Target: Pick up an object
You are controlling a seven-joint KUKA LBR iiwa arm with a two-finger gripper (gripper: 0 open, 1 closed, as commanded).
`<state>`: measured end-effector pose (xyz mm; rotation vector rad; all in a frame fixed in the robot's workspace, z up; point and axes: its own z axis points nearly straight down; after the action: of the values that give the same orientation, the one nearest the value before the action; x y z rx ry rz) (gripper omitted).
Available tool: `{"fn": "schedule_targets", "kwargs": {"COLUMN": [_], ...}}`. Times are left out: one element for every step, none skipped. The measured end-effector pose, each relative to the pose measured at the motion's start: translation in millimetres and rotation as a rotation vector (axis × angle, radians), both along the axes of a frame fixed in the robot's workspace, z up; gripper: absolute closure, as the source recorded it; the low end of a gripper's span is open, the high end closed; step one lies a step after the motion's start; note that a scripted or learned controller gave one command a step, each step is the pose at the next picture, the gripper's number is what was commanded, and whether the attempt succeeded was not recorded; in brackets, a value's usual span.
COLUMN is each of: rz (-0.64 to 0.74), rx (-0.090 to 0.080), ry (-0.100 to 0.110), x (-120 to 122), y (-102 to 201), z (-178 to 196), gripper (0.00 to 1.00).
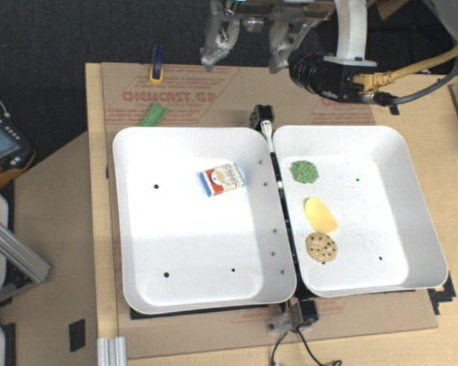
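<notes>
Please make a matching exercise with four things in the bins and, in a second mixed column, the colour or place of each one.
Things:
1. small box
2. round bumpy piece
3. oval piece
4. cookie

Descriptions:
A. yellow
B. brown with dark spots
C. lies in the left bin
D. green

Pairs: 1-C, 2-D, 3-A, 4-B

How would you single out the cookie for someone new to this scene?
Find the right-hand white bin. Three small items line its left side; the cookie is nearest the camera, below the yellow piece. It alone is round, tan and dark-speckled.
</notes>
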<state>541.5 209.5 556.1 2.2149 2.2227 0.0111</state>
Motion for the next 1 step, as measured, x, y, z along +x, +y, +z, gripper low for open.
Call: {"fn": "schedule_targets", "kwargs": {"rz": [0.001], "rx": [0.001], "ry": [-0.004], "x": [0.3], "y": [0.8], "z": [11.0], "gripper": [1.00]}}
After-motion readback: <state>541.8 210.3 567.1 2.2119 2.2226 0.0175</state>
